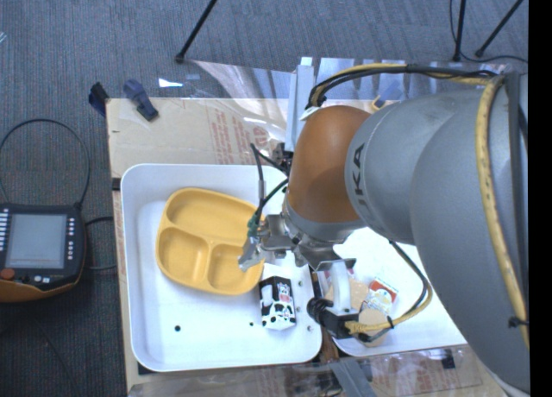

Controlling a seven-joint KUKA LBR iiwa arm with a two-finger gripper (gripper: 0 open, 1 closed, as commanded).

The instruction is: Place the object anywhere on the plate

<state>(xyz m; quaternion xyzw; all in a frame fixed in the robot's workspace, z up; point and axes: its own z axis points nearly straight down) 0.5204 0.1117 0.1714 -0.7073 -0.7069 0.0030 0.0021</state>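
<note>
Carton (278, 303) cow-printed, beside yellow plate (203, 238); writing unreadable

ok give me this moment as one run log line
gripper: over yellow plate's right edge | cow-print carton: in left bin, beside plate, not on it | placed: no

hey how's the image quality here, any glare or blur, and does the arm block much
Camera view: even, soft light, with glare on the clear sheet behind the bins. The arm is close to the lens and slightly soft, covering most of the right bin. The yellow plate and the cow-print carton are sharp, with faint shadows on the left bin.
</note>
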